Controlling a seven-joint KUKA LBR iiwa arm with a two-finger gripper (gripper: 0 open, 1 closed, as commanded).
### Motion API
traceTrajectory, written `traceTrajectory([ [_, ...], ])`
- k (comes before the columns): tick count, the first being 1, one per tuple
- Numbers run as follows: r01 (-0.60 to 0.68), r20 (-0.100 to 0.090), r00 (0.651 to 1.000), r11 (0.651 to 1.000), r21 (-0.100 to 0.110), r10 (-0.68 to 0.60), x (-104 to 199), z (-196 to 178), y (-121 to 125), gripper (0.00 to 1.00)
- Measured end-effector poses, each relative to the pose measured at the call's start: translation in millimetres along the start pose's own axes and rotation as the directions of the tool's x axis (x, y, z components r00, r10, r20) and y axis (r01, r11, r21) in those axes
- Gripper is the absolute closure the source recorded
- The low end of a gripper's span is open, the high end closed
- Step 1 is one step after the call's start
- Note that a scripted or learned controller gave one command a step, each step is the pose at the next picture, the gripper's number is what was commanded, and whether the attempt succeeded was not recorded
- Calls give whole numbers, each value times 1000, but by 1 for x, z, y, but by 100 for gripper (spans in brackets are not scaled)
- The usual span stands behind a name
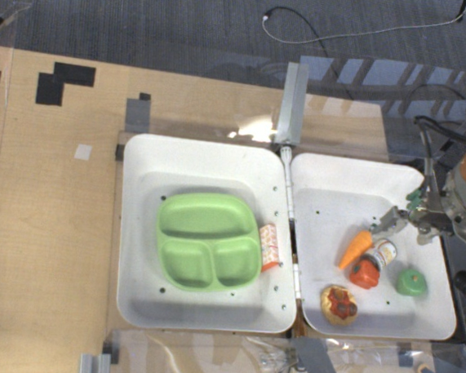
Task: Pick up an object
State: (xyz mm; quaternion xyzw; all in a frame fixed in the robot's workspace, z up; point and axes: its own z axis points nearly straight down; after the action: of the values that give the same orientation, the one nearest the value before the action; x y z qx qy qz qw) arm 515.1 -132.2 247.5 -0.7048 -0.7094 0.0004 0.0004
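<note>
One fixed camera above, slanting down on both bins [211,156]

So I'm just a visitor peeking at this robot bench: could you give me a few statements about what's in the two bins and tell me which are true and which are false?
1. The green divided tray lies in the left bin. True.
2. The carrot lies in the left bin. False: it is in the right bin.
3. The green round object sits on the divided tray. False: it rests on the right bin's floor.
4. A small packet lies beside the tray's right edge. True.
5. The gripper is above the left bin. False: it is over the right bin, near the small jar.
</note>
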Motion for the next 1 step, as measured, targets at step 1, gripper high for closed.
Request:
traceTrajectory([
  [1, -29, -1, 1000, 1000, -2, 29, -5, 135, 31, 0],
])
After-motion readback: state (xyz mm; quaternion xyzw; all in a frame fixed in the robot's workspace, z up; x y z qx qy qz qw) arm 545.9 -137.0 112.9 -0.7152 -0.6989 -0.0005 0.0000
